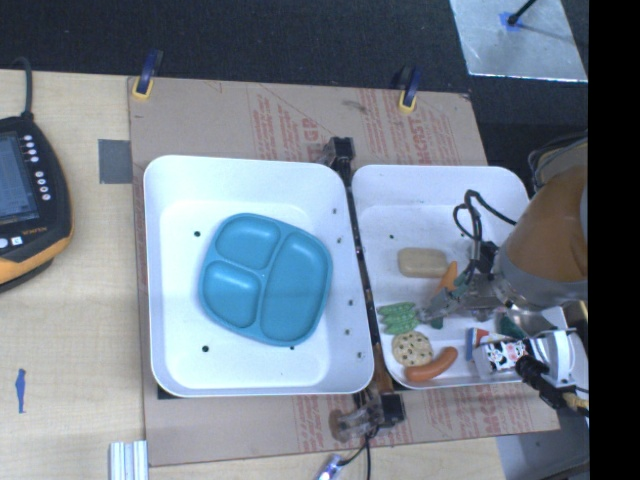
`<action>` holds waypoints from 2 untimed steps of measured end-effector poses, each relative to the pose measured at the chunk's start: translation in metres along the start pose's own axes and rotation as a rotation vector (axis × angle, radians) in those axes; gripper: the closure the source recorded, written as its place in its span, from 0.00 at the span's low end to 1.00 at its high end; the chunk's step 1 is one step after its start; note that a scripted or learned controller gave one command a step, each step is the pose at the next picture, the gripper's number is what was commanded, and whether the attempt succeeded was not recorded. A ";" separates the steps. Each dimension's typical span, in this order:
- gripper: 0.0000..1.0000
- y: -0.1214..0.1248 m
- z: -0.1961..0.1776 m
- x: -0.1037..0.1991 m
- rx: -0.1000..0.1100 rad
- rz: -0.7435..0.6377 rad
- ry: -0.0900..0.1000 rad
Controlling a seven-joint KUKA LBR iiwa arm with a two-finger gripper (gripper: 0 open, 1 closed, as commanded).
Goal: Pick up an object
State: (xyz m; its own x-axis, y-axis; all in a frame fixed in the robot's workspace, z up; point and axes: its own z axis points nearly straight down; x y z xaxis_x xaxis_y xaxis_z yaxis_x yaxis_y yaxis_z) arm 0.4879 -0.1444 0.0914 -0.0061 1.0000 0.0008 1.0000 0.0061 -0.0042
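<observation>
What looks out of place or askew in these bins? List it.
Little stands out. The blue plate sits turned at an angle in the left bin, not square with its walls. In the right bin, the bread, cookie, sausage and green piece lie loose but contained. Nothing looks spilled or broken.

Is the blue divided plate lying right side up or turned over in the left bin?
Right side up. The blue plate shows its three hollow compartments facing upward, flat on the left bin floor.
</observation>
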 end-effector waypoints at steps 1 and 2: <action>0.00 0.054 -0.001 -0.024 -0.002 0.003 0.000; 1.00 0.054 -0.010 -0.025 0.000 0.002 0.000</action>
State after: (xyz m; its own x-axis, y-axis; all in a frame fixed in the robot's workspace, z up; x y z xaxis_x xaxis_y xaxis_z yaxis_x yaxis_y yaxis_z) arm 0.5423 -0.1689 0.1016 -0.0044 1.0000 0.0008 1.0000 0.0044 -0.0040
